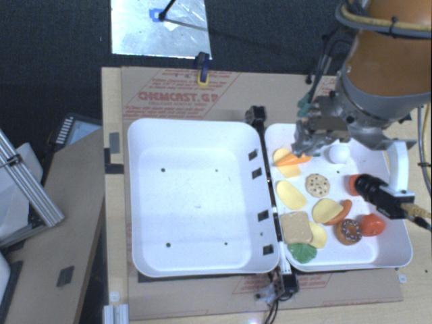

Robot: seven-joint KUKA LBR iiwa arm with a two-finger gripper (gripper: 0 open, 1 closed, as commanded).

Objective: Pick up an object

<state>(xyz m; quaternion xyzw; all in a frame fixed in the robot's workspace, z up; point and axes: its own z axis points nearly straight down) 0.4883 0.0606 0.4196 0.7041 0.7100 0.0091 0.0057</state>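
Observation:
The right bin (398, 248) holds several toy foods. My gripper (304, 146) hangs low over its far left corner, right above an orange carrot-like piece (295, 159) that lies against a yellow wedge (281, 156). The gripper body hides where it meets the orange piece, so I cannot tell whether it touches it. A white egg (337, 154) lies just right of the gripper. A cookie (316, 184) sits a little nearer the front.
Further forward in the right bin lie a yellow chip (290, 194), a bread slice (295, 227), a green piece (302, 252), a donut (349, 231) and a tomato (372, 225). The left bin (196, 194) stands alongside, behind a raised divider (266, 181).

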